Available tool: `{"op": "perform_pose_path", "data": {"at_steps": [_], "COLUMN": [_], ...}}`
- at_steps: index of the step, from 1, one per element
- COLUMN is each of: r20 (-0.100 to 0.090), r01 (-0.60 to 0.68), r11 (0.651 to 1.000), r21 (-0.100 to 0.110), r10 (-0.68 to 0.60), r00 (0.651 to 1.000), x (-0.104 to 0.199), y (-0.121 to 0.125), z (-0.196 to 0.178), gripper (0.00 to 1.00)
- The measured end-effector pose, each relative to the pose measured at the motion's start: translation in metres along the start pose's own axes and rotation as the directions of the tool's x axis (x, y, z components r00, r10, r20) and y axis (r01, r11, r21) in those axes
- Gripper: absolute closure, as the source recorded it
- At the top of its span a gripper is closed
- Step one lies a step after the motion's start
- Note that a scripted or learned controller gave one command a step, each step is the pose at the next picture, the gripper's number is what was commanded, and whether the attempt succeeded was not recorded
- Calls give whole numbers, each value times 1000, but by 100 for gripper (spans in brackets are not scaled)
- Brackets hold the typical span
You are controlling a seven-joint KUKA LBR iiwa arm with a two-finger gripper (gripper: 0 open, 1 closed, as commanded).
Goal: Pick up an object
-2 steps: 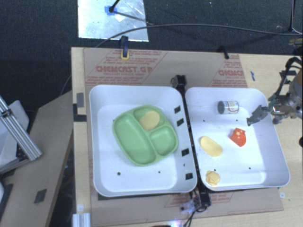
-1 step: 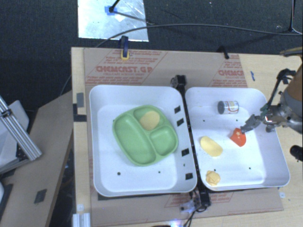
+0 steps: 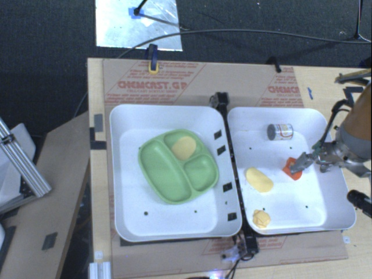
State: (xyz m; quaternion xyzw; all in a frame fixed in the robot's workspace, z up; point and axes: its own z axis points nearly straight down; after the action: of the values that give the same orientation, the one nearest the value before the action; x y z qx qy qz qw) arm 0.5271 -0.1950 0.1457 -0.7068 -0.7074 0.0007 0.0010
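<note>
The end effector [image 3: 297, 164] is seen low in the right bin [image 3: 314, 121], its tip right at a small orange-red object [image 3: 292, 171]; whether it is clenched or released cannot be told, and no grasp is confirmed. A slip is judged likely, since the object is small and partly hidden under the tip, so it could be pushed aside rather than lifted. The yellow oval piece [image 3: 259, 180] is found just beside it and could be nudged. The can [image 3: 279, 132] lies apart toward the far wall. Bare floor is offered toward the near right corner. The green divided plate [image 3: 168, 179] is kept in the left bin [image 3: 133, 127], beyond the shared rim.
</note>
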Motion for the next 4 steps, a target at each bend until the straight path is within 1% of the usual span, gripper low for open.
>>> {"op": "perform_pose_path", "data": {"at_steps": [1,2,3,4], "r20": [0,2,4,4], "r01": [0,0,4,5], "r11": [1000,1000,1000,1000], "r21": [-1,-6,-11,-11], "r10": [0,0,-4,-5], "r00": [1000,1000,1000,1000], "x": [2,1,2,2], "y": [2,3,10,22], "z": [42,29,-35,-90], "gripper": [0,100,100,100]}}
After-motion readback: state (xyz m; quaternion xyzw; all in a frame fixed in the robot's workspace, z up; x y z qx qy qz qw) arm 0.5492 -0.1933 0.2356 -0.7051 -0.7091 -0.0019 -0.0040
